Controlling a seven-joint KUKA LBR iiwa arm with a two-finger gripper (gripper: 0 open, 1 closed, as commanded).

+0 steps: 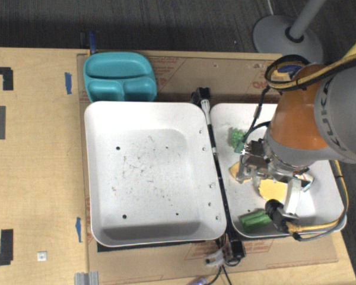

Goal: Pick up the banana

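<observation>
Hovering low over the right bin (338, 203), end effector (253, 170) sits right at the banana (272, 189), w/ finger state hard to tell; banana lies in bin, so pick apparently not done yet.

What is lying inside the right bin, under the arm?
In the right bin: a green block, a small green piece and yellow pieces, perhaps the banana. The arm covers the rest.

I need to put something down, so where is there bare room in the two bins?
The left bin is bare across its whole floor. The right bin is crowded: the gripper hangs over its middle among a banana and green pieces.
</observation>
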